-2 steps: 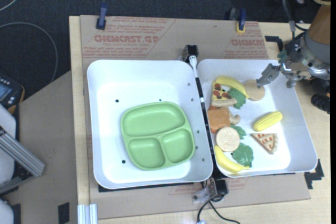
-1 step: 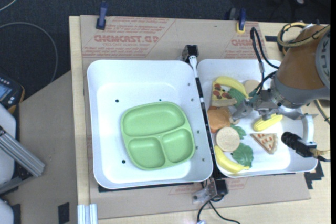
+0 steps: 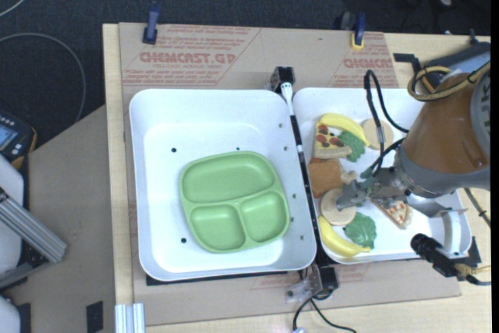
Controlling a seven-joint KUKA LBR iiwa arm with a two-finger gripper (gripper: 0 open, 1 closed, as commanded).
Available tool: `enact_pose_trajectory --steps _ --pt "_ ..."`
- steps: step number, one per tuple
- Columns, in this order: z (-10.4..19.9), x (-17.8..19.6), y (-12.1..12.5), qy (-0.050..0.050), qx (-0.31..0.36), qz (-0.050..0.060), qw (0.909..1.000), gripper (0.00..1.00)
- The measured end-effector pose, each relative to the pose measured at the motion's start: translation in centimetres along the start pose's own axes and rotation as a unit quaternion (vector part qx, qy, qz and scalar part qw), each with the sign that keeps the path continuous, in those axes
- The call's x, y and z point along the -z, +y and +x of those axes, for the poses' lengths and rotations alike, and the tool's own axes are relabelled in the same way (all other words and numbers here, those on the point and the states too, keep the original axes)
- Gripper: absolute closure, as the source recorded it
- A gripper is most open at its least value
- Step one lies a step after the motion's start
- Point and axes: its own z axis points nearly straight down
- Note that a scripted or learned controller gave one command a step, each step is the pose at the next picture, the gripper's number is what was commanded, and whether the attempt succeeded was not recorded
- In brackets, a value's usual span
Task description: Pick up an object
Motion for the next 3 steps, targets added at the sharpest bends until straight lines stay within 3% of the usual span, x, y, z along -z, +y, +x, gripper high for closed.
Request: enact_pose_trajectory --steps 1,2,3 --pt "-7.4 -4.7 1.0 -0.003 -0.002 -0.006 1.0000 0.00" --pt "0.0 -4.4 0.7 -0.006 0.001 -0.011 0.9999 0.00" --pt "-0.5 -3.3 0.8 -0.008 -0.002 -0.014 0.9999 1.00"
